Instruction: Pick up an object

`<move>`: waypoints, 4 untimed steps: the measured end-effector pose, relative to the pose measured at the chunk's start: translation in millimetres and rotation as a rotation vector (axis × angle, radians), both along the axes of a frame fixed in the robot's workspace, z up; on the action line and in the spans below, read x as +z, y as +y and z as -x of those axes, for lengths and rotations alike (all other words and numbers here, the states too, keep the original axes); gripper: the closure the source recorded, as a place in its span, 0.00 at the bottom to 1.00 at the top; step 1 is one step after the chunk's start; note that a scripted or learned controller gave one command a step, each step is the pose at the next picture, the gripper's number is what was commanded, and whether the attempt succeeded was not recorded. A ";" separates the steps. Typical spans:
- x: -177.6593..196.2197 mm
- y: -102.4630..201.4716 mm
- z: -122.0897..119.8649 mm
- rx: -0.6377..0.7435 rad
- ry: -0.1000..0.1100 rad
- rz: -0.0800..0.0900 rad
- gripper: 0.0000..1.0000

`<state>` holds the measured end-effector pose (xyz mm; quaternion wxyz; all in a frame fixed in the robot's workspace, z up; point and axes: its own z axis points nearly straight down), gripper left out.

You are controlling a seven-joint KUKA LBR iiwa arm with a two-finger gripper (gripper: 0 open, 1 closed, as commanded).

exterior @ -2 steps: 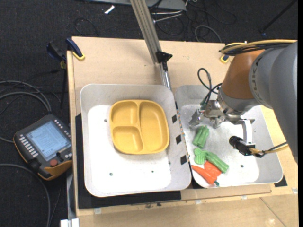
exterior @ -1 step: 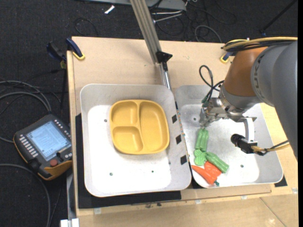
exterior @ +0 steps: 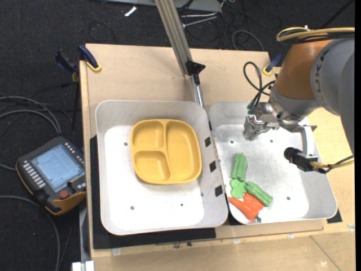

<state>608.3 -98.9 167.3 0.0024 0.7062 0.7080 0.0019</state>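
Observation:
My gripper point(exterior: 252, 130) hangs over the back part of the right bin point(exterior: 293, 208), pointing down with nothing visibly between its fingers. In front of it lie several toy vegetables: a light green ridged piece point(exterior: 240, 166), a darker green piece point(exterior: 258, 192), and an orange carrot-like piece point(exterior: 245, 207) near the bin's front left corner. The gripper stands well behind these, apart from them. The left bin point(exterior: 113, 208) holds a yellow divided plate point(exterior: 166, 151) with three compartments.
A slanted metal pole point(exterior: 176, 30) crosses the back of the bench above the bins' dividing edge. A blue-and-yellow clamp point(exterior: 89, 59) grips the bench's back left corner. A teach pendant point(exterior: 52, 174) lies on the floor at left.

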 end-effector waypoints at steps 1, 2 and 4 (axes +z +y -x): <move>61.2 -2.3 -8.4 0.000 -0.002 0.001 1.00; 98.7 -2.2 -9.6 0.000 0.001 0.000 1.00; 102.4 102.3 31.2 0.005 0.008 -0.002 1.00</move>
